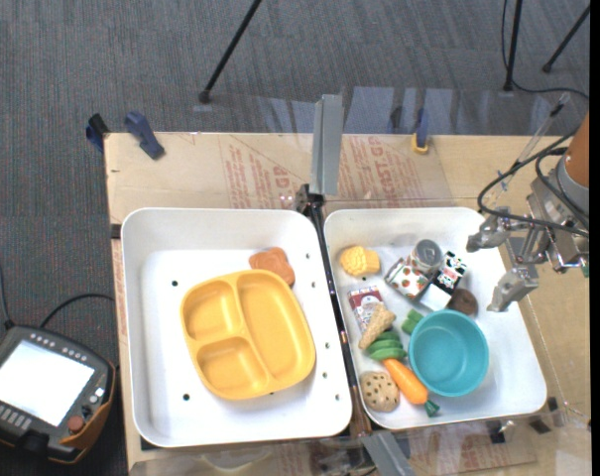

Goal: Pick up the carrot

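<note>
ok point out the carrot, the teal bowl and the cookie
carrot (407, 382), camera view, middle of the orange body
teal bowl (448, 354), camera view, inside floor of the bowl
cookie (379, 391), camera view, centre of its top face

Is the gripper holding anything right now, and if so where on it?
Nothing is held. The gripper is open over the right bin's far right edge; the carrot lies beside the teal bowl.

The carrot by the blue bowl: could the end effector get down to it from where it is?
Probably yes. The carrot lies uncovered, but the teal bowl touches one side and a cookie sits close, leaving tight room.
</note>
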Controlling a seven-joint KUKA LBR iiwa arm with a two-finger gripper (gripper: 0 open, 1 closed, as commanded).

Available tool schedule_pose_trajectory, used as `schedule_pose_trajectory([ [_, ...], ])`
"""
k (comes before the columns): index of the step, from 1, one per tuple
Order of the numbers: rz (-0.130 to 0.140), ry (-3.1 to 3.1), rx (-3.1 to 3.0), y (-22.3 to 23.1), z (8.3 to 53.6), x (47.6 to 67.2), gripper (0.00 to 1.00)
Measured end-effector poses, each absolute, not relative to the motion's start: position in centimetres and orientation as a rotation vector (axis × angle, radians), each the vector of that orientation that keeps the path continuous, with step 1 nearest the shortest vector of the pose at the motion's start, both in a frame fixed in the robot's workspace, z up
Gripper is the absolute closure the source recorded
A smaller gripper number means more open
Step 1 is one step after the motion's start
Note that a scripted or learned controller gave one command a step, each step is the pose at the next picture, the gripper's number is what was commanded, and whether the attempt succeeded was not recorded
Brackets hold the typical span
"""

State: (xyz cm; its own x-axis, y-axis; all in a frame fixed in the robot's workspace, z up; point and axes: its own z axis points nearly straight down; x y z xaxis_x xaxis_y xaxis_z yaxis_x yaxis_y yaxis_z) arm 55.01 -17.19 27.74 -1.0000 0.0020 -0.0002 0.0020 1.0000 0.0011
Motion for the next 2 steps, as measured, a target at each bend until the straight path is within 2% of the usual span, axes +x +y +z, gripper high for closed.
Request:
schedule_pose_trajectory([
  [1,0.008,3.154,-0.054,-12.8,16.1,49.0,0.00],
  [2,0.006,3.139,-0.238,-8.1,10.0,48.9,0.00],
])
